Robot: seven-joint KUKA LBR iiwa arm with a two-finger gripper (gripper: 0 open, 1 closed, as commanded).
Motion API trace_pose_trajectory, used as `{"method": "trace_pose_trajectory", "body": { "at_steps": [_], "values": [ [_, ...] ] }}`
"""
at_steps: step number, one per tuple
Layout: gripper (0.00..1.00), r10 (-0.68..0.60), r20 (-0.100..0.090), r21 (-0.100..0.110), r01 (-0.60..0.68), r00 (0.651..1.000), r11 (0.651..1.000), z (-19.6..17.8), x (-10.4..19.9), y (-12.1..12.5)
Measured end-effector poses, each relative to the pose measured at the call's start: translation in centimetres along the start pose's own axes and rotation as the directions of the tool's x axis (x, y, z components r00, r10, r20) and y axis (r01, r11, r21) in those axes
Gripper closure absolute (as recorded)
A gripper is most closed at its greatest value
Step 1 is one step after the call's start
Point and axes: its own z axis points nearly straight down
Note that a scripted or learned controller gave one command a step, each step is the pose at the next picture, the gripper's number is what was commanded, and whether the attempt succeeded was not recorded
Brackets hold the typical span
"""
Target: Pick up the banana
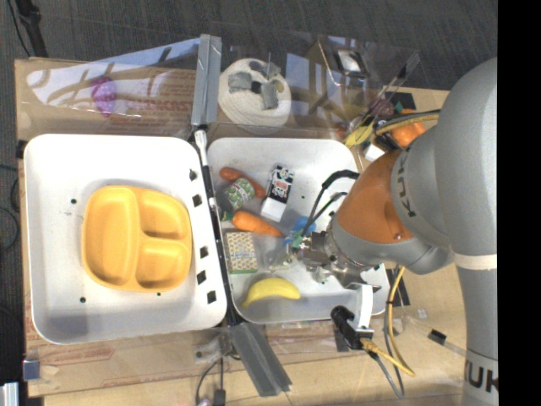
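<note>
Yellow curved banana (271,290), smooth skin, lies just below-left of end effector (309,250) in right white bin (254,314); tapered orange carrot (256,223) to its upper-left. End effector state: cannot tell.

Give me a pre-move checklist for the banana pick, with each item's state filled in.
1. Banana in view, unobstructed from above: ok.
2. Banana lies in the right bin, near its front edge: ok.
3. Gripper over the right bin, beside the banana, not above it: not ok.
4. Finger opening: cannot tell.
5. Neighbours: carrot and patterned card lie apart from the banana: ok.
6. Yellow tray sits in the left bin, out of the way: ok.
</note>
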Motion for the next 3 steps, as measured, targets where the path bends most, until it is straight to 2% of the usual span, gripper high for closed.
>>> {"method": "trace_pose_trajectory", "body": {
  "at_steps": [1, 2, 3],
  "values": [
    [0.00, -0.133, 0.023, -0.013, 0.134, 0.991, 0.991, -0.2, 3.4, -0.9],
    [0.00, -0.212, 0.034, -0.018, 0.212, 0.977, 0.977, -0.4, 3.6, -0.8],
    [0.00, -0.259, 0.001, 0.001, 0.259, 0.966, 0.966, 0.0, 1.5, -0.4]
  ]
}}
